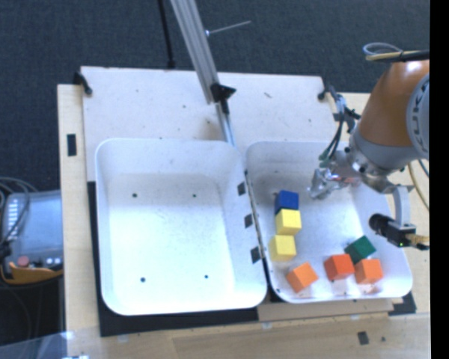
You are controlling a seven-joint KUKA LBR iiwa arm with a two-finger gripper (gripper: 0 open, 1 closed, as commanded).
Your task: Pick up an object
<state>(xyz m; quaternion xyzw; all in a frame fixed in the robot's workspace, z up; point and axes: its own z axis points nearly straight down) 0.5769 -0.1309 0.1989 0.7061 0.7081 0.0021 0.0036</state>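
The right bin (314, 155) holds several small blocks. A blue block (287, 200) sits above two yellow blocks (288, 221) (283, 246) in a column. Along the bin's front lie three orange blocks (302, 276) (337, 266) (369, 271) and a dark green block (360, 247). My gripper (323, 185) hangs over the back right part of this bin, to the right of the blue block and apart from it. No block shows between its fingers.
The left bin (112, 163) stands beside the right one. A slanted metal post (198, 47) rises from behind the bins. A grey device with cables (30, 234) sits off the bench's left edge.
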